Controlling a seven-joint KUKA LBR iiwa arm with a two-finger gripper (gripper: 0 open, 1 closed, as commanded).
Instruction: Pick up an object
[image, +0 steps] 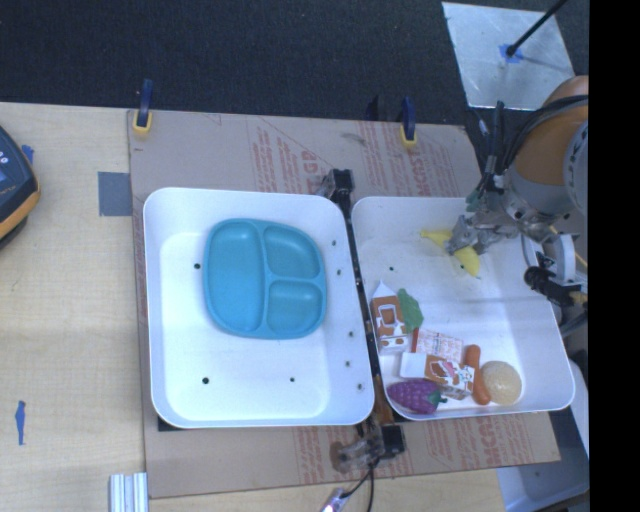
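Two white bins side by side, left bin (170, 330) holding a blue divided plate (265, 277); right bin (535, 330) with toy foods near its front edge, gripper (470, 238) low over a yellow banana (462, 255) near the back

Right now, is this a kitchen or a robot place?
Probably a robot test bench. A robot arm reaches over two white bins, toy food lies in one, and clamps hold cardboard down.

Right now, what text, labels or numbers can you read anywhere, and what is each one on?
Nothing reads clearly.
Cardboard sheet under the bins: rows of faint red print, too blurred to read.
Small printed cards in the right bin: pictures and marks, too small to read.
Dark device at the left edge: no legible markings.
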